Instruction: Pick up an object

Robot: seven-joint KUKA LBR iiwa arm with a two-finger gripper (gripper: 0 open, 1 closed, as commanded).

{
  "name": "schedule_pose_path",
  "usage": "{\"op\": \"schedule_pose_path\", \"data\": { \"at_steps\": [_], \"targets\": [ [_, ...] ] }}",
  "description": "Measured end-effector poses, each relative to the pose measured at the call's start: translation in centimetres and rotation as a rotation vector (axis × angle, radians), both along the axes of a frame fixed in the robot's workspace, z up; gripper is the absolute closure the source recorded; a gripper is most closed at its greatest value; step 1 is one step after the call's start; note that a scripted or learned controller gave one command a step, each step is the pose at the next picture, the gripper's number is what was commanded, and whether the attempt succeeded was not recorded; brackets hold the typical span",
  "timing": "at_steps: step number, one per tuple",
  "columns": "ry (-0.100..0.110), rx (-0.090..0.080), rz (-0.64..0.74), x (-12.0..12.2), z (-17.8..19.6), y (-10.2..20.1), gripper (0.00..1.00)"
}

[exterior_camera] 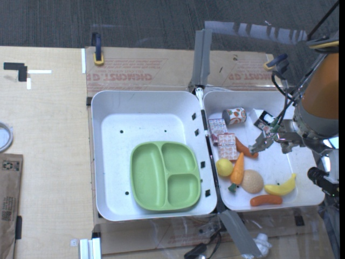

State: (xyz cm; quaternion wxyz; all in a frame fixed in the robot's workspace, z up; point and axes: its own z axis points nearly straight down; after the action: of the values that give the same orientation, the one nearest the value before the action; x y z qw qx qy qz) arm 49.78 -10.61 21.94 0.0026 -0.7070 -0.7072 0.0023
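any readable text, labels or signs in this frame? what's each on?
Red print on the cardboard strip behind the bins: mirrored and blurred, not readable.
Recycling symbol on the brown paper bag at left edge; no words legible.
Small red-and-white boxes and can in the right bin: labels too small to read.

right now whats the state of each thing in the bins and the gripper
gripper: low in the right bin, at an orange piece
green tray: flat in left bin, compartments bare
can: lying on its side
carrot: lying flat
banana: lying flat, near front wall
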Motion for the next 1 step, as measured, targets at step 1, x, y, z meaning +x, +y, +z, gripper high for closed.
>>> {"op": "schedule_pose_path", "data": {
  "at_steps": [1],
  "targets": [
    [-0.003, -0.001, -0.038, 1.56, -13.01, 0.03, 0.0]
  ]
}}
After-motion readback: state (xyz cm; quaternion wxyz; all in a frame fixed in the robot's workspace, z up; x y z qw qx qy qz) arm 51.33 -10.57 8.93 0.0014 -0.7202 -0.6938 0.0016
